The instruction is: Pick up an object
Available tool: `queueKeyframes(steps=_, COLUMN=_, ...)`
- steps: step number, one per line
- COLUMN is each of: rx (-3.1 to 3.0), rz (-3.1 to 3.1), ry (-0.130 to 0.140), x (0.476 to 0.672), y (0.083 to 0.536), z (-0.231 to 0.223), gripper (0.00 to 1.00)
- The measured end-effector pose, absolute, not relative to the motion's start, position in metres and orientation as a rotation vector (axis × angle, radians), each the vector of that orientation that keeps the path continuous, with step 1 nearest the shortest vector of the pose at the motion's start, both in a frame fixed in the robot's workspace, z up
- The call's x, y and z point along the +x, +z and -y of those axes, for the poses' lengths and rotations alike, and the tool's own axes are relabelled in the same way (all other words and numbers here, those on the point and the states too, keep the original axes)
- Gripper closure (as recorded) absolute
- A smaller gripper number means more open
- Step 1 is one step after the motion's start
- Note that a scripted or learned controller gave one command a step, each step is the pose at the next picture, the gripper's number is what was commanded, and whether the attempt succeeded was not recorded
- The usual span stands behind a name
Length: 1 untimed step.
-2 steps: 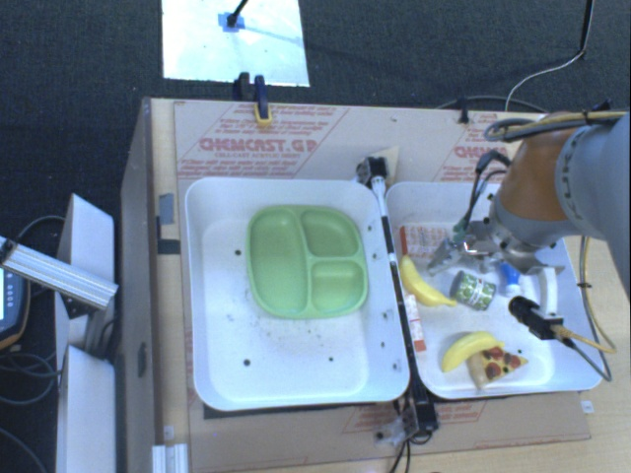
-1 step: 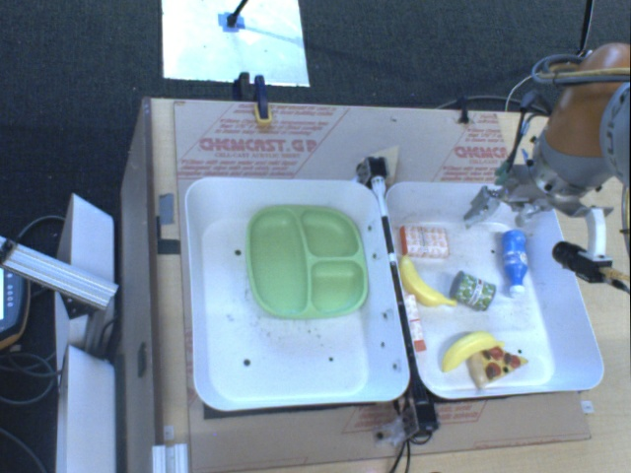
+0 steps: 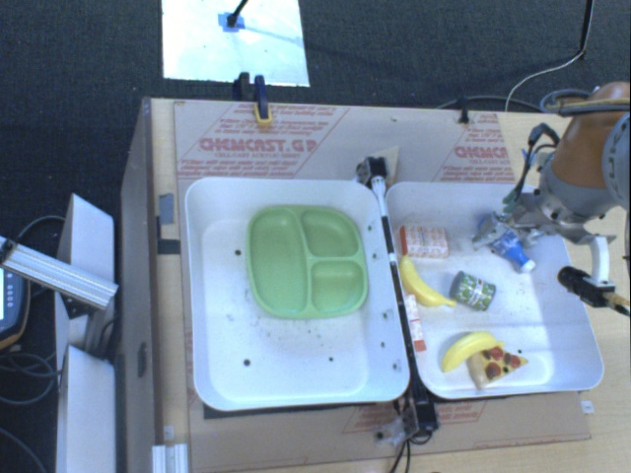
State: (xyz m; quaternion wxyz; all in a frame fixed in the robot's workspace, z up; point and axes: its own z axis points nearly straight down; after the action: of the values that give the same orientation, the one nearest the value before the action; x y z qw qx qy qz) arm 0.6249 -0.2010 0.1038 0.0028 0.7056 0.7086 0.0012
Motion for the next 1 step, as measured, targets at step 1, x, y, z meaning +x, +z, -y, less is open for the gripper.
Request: queueKeyframes(steps=1, rx=2.213, rz=-2.226, ry=0.001, x=0.6244, y=0.1136, z=0.2011, gripper=1.00)
